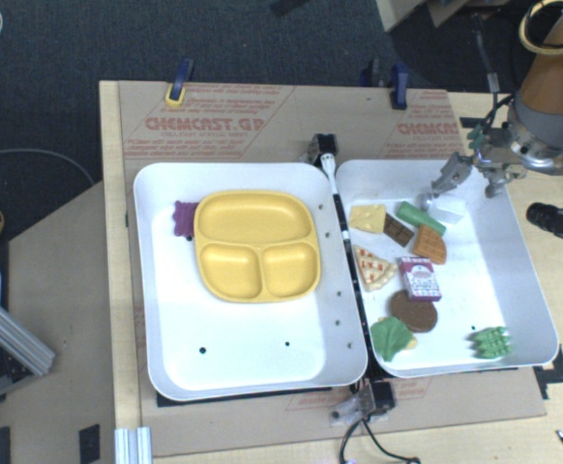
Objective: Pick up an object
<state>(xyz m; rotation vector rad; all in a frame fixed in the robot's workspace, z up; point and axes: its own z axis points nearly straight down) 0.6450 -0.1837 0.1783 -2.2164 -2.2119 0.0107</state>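
Note:
My gripper [471, 180] hangs over the back of the right bin [514, 259], fingers spread open with nothing between them. Just in front and to the left of it lie a green piece [420, 217], a dark brown block [398, 228] and an orange-brown cracker [431, 247]. Further left rests a yellow cheese wedge [367, 217], with a pizza slice [374, 267] below it. A purple-pink box [420, 279], a brown cookie [414, 311] and a green leaf [390, 337] sit toward the front. Another green item [490, 342] lies in the front right corner.
The left bin [165, 336] holds a yellow divided plate [257, 243] and a purple piece [183, 217] at the plate's left edge. A black-clipped divider [342, 249] runs between the bins. Clamps [398, 83] stand on the bench's back edge.

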